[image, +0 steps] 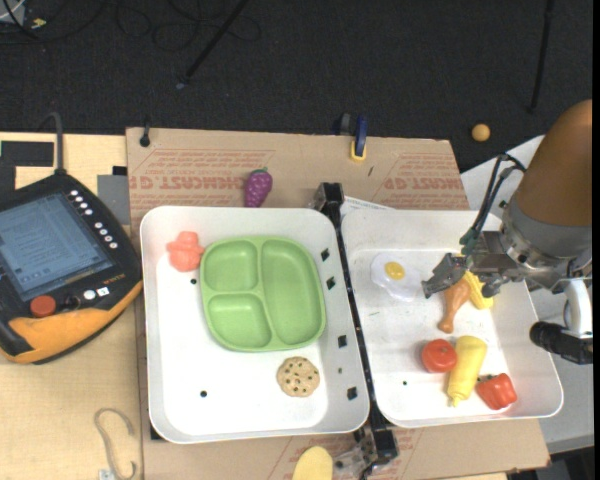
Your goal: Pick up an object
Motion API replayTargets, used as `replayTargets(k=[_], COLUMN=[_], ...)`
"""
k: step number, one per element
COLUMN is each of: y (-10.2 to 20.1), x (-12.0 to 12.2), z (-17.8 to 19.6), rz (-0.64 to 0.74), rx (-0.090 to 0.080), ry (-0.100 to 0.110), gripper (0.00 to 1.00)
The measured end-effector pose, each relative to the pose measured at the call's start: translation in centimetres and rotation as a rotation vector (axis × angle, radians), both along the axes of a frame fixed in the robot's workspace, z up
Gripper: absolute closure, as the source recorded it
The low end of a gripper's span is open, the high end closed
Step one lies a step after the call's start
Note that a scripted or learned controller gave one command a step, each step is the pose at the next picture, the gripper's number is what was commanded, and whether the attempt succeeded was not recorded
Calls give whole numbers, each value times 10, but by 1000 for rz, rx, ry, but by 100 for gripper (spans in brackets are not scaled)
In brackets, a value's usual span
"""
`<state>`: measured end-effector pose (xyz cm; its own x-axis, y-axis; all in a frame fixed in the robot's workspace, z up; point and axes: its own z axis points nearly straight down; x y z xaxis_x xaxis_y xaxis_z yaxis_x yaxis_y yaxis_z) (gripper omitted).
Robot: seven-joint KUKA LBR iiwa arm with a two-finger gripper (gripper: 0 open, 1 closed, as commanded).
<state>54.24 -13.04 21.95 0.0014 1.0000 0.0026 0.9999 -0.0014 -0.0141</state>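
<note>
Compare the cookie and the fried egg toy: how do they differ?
The cookie is tan with dark chips; the fried egg is white with a yellow yolk. The cookie lies in the left bin below the green tray; the egg lies in the right bin. Both lie flat.

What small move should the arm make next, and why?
Probably a short lift straight up: the gripper sits in the right white bin, apparently around the orange toy drumstick's upper end. Lifting would show whether it truly holds.

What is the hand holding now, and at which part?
The hand holds the orange chicken drumstick toy by its upper, thick end; the thin end hangs down over the right bin.
</note>
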Motion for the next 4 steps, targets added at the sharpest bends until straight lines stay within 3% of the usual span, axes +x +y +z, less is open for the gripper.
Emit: replayTargets(k=[1, 4], y=[0, 5], x=[3, 6], z=[6, -135], rz=[2, 2], rx=[-1, -1], ry=[-11, -9], gripper=[0, 0])
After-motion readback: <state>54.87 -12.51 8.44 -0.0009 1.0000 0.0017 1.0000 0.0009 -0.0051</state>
